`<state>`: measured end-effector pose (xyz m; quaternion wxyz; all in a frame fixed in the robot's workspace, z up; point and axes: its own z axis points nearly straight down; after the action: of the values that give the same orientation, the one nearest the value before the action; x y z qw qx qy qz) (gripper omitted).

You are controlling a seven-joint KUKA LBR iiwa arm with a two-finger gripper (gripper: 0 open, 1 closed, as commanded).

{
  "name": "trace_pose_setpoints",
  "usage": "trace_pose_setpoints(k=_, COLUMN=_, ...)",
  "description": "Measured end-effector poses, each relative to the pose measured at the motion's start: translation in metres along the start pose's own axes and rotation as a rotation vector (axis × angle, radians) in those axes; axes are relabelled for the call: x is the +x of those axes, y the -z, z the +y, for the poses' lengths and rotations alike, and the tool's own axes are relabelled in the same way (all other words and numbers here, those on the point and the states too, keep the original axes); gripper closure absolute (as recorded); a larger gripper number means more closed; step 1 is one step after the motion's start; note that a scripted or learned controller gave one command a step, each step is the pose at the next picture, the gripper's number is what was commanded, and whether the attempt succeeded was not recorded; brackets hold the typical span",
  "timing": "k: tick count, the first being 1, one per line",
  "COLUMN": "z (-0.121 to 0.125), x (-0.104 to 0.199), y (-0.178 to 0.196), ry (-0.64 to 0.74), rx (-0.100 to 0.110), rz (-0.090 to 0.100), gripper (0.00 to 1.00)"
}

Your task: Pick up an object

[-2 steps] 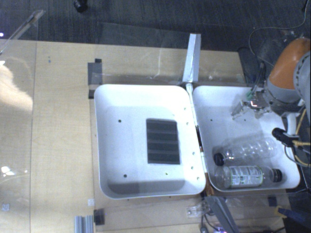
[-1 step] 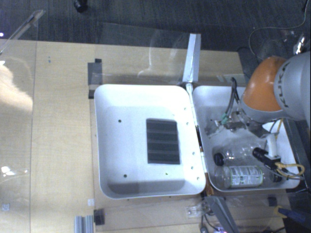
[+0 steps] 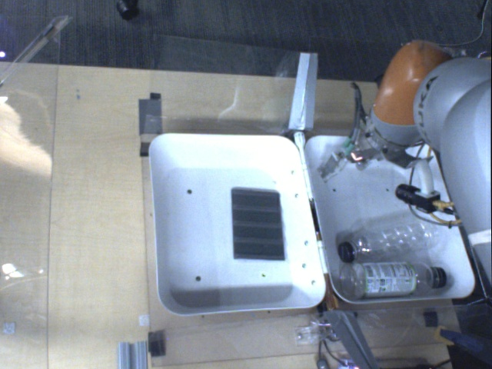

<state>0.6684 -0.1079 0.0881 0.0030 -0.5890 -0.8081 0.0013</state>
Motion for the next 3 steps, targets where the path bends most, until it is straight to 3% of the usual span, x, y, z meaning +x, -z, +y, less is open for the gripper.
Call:
trace_pose_setpoints(k=1, z=-0.065, x=0.002, y=0.014, ry=-0.097, rx=-0.012, rz=-0.005, gripper=0.00)
trace_pose_setpoints(k=2, z=0.006, x=0.011, y=0.000, ry=-0.165, rx=-0.011, rz=-0.006, gripper=0.00)
trace_pose_setpoints(k=3, z=-0.113, x=0.024, y=0.001, ry=-0.167, rx=-0.017, rz=-0.007, gripper=0.00)
